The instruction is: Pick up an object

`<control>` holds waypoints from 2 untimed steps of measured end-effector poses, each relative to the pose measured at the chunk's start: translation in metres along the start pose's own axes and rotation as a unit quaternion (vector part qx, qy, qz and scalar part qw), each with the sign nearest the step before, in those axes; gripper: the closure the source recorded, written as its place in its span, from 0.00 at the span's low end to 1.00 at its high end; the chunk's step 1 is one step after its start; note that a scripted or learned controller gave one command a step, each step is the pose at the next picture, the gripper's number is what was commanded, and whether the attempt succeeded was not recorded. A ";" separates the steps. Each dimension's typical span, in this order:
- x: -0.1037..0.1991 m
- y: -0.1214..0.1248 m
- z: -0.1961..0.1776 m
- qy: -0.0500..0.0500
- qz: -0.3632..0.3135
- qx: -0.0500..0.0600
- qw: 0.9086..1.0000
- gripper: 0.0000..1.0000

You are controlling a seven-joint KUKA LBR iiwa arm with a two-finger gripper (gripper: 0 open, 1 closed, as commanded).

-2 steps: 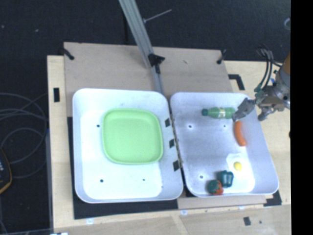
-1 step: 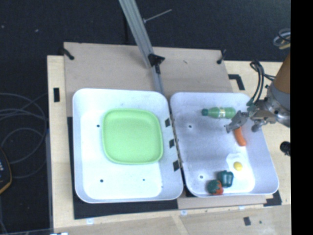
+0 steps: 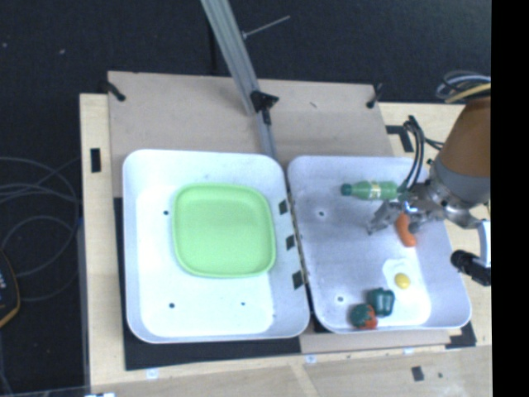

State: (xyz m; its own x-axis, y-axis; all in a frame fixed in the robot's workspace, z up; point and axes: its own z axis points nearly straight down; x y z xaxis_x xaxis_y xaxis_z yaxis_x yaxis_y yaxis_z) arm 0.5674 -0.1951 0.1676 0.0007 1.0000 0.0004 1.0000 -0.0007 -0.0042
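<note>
The grey robot arm with the orange band point(image 3: 469, 143) reaches in from the right and hangs low over the right white plastic bin point(image 3: 331, 246). Its tool point(image 3: 402, 215) sits down near the bin floor, close to two things. One is a small orange carrot-shaped toy point(image 3: 406, 231), which lies just under and beside the tool. The other is a green plastic bottle with a yellow label point(image 3: 370, 191), which lies just to the left of the tool. I cannot tell if the tool is open or closed, because the metal parts blur together, and I cannot see anything held in it. So the job looks like it is at the grabbing part: the arm is down at the toys, but nothing is lifted yet. Getting a firm hold and lifting are what is left. The orange toy seems the likely pick, since it is closest to the tool. Its long side runs from upper left to lower right, at a slant. The green bottle lies flat on its side, with its long side going left to right and its cap end pointing left. Nearer the front of the same bin lie a small yellow ball-like toy point(image 3: 402, 281) on a white patch, and two dark green toys point(image 3: 372, 308), one with a bit of red. The left white plastic bin point(image 3: 149, 222) holds a square light green plate point(image 3: 223, 230). Both bins rest on the pale wooden tabletop point(image 3: 322, 122).
</note>
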 end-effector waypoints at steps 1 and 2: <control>0.004 -0.010 0.051 0.000 0.000 0.000 1.000 0.00; 0.004 -0.008 0.038 0.000 0.000 -0.003 1.000 1.00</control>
State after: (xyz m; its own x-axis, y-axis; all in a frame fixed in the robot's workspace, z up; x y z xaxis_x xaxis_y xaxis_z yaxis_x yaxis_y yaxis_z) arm 0.5590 -0.1915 0.1298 0.0015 1.0000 0.0003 1.0000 -0.0015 0.0021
